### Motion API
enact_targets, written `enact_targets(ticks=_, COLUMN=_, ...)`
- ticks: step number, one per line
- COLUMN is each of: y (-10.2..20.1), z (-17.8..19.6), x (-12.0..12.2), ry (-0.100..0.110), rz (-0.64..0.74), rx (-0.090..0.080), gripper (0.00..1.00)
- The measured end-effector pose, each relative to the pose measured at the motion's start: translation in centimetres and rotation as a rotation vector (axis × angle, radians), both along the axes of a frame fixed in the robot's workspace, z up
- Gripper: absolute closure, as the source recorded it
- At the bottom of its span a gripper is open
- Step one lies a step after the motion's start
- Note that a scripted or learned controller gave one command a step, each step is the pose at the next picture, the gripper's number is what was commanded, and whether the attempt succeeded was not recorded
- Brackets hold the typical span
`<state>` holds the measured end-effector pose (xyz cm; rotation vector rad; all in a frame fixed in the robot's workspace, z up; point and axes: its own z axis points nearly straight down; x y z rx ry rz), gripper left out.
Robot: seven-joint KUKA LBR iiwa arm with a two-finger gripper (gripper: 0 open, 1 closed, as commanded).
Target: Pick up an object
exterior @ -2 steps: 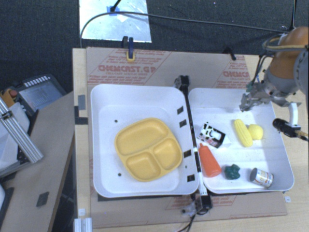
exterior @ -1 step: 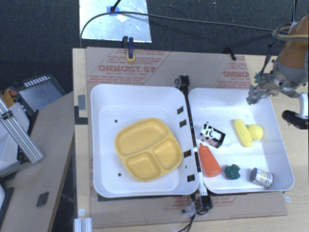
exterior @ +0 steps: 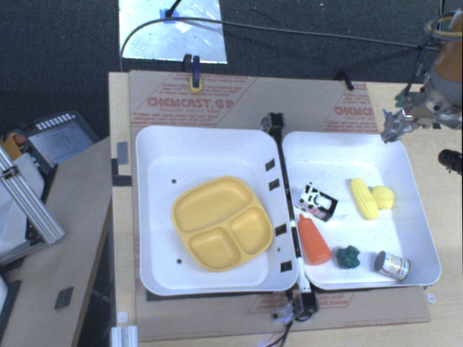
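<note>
The arm enters at about two o'clock, near the upper right edge of the view. Its orange-banded wrist section sits at the very edge, with grey metal parts below it. From there the pincer (exterior: 394,126) reaches toward nine o'clock and slightly downward, a small grey metal piece at the end. It is too small and blurred to read further.

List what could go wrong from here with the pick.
1. The corn cob and yellow ball touch, so a grasp on one may nudge or drag the other.
2. The orange carrot lies against the divider wall of the right bin, leaving little room beside it.
3. The small can lies on its side and may roll away.
</note>
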<state>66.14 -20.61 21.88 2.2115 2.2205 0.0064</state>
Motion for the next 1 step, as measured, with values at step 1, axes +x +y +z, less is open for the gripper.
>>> enact_targets(ticks=1, y=5.25, z=-0.82, x=-1.97, ry=0.008, rz=0.004, rx=0.004, gripper=1.00)
